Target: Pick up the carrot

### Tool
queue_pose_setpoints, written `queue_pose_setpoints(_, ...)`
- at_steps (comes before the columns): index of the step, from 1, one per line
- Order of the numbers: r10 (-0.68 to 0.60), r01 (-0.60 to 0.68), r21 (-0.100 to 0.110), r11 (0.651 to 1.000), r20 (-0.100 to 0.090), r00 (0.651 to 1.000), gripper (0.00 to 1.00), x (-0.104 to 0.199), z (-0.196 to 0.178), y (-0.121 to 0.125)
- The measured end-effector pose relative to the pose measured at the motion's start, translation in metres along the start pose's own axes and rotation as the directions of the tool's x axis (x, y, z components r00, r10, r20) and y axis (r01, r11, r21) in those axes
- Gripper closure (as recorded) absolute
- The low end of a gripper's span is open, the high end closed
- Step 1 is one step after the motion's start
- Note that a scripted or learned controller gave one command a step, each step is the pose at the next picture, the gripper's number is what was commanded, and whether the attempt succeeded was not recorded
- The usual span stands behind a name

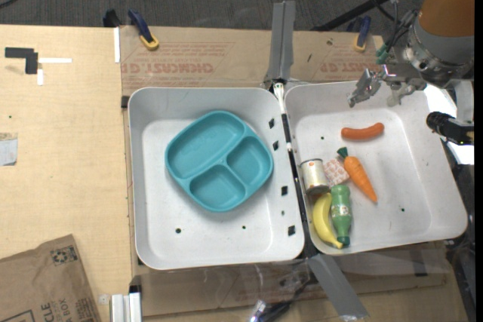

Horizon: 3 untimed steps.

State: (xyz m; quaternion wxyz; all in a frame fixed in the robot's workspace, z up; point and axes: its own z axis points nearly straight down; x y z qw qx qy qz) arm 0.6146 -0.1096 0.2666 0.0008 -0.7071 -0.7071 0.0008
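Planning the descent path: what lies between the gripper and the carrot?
In the camera view, the sausage lies on the bin floor between the gripper and the carrot.

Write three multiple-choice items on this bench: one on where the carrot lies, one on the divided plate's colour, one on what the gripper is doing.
1. Where does the carrot lie?
A. on the plate
B. in the right bin, below the sausage
C. on the cardboard outside the bins

2. What colour is the divided plate?
A. red
B. yellow
C. teal

3. What state is the gripper in?
A. hovering over the right bin's far edge, holding nothing
B. closed on the carrot
C. resting on the plate

Answers:
1 B: the carrot sits in the right bin, just below the sausage and beside the green bottle, banana and can.
2 C: the plate in the left bin is teal, with three compartments.
3 A: the gripper is above the bin's far edge, apart from the carrot, with nothing between its fingers.
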Motion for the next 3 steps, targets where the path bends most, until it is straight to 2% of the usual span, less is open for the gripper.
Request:
queue_pose_setpoints(1,0.099,-0.099,0.001,0.995,0.000,0.995,0.00,-0.013,0.137,-0.051)
queue_pose_setpoints(2,0.104,-0.104,0.002,0.995,0.001,0.995,1.00,-0.014,0.128,-0.051)
queue_pose_setpoints(3,0.140,-0.140,0.000,0.990,0.001,0.990,1.00,0.012,0.062,-0.069)
